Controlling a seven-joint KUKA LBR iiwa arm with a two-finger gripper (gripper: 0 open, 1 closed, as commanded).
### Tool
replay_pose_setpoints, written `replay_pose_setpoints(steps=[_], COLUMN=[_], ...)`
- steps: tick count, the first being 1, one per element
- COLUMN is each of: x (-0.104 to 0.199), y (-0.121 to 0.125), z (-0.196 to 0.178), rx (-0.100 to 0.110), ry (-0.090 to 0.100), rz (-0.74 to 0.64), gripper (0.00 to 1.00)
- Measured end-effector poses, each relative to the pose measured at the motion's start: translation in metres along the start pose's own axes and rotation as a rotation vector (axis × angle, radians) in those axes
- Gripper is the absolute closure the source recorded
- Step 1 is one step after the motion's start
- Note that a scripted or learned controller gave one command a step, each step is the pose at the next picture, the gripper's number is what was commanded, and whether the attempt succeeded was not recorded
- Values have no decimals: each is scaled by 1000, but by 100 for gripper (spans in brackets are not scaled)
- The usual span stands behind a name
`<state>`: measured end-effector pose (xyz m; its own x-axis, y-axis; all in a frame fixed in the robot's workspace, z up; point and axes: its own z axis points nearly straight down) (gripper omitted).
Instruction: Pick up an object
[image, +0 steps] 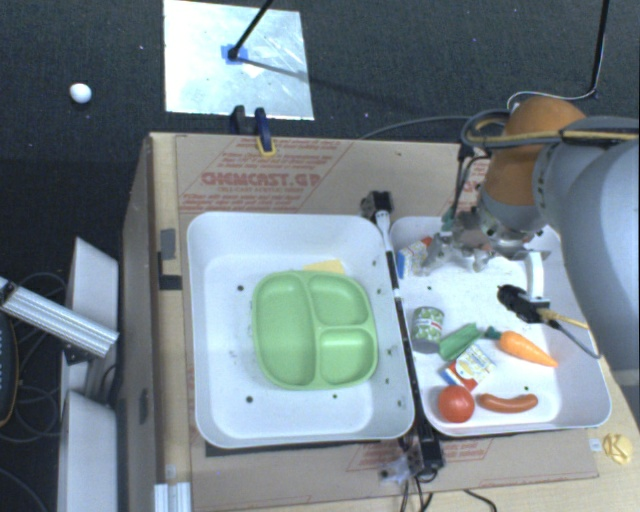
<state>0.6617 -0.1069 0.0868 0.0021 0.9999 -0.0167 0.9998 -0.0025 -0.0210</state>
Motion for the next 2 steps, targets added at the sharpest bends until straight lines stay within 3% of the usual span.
replay_pose_setpoints(steps=[2], x=[-6], y=[2], z=[1], rx=[5], ry=[11], rz=[-4], gripper=[0])
